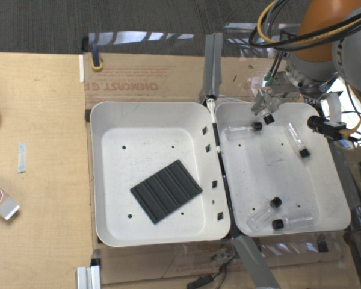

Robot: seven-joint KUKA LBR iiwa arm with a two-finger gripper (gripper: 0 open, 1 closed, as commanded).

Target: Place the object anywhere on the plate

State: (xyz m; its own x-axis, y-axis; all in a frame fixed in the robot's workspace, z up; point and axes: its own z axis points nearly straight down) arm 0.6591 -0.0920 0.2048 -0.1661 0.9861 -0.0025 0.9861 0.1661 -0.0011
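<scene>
Two white bins sit side by side on the bench (42,101).

Left bin (108,221): holds one dark ribbed plate (166,191), rectangular, lying flat and turned at a slant, toward the bin's near half. Nothing rests on it.

Right bin (331,179): holds several clear vials with black caps. One vial (242,129) lies near the far-left corner, its cap pointing right. A second (296,139) lies slanted toward the right wall, cap at its near end. Two more lie close together near the front edge: one (263,212) slanted, cap up and to the right; the other (293,221) roughly level, cap at its left end. All four lie on the bin floor, well apart from the plate.

Arm (328,23): enters from the right, orange band visible, cables looped above. The pincer (266,101) hangs over the far-left corner of the right bin, just above and near the first vial. A small black item shows close under its tips; whether it is gripped cannot be told. Whether the pincer's jaws are apart or together cannot be told either.

Bench, left side: a small grey strip (21,158) and a wrapped item (1,201) lie outside the bins.
</scene>
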